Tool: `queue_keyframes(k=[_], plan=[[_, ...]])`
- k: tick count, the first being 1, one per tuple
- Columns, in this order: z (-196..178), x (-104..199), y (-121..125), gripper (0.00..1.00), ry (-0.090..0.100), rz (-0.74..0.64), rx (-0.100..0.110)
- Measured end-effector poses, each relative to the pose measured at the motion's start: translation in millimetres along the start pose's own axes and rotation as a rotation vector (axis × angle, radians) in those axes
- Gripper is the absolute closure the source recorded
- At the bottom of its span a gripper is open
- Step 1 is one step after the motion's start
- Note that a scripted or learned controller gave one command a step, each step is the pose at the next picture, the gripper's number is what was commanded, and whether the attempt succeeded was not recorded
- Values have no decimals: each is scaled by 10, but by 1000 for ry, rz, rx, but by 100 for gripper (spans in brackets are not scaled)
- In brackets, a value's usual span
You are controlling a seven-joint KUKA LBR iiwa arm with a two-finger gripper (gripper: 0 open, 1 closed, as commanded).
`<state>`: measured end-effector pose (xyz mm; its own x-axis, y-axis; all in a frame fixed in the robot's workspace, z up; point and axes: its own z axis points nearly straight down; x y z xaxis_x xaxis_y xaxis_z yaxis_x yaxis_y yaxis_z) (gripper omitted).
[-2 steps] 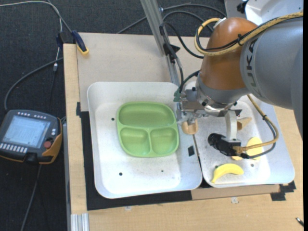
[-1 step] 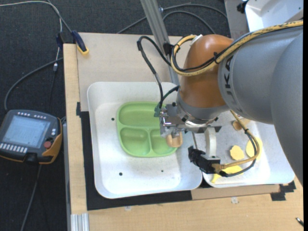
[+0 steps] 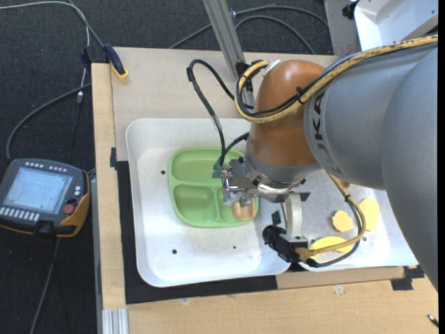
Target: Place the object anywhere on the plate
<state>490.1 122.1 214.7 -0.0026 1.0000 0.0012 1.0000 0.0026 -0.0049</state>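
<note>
The gripper hangs over the plate, grip unclear, beside a roundish tan object with no clear long axis.

Even, fairly bright overhead light, soft short shadows under the arm onto the white bin, mild sheen on the orange band, white surfaces near clipping at upper right, dark floor underexposed, slight overall softness, compression grain throughout.
</note>
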Motion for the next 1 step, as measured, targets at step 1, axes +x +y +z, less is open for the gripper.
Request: queue_keyframes(k=[1], plan=[[-3,-26,21,100,0,2,-3]])
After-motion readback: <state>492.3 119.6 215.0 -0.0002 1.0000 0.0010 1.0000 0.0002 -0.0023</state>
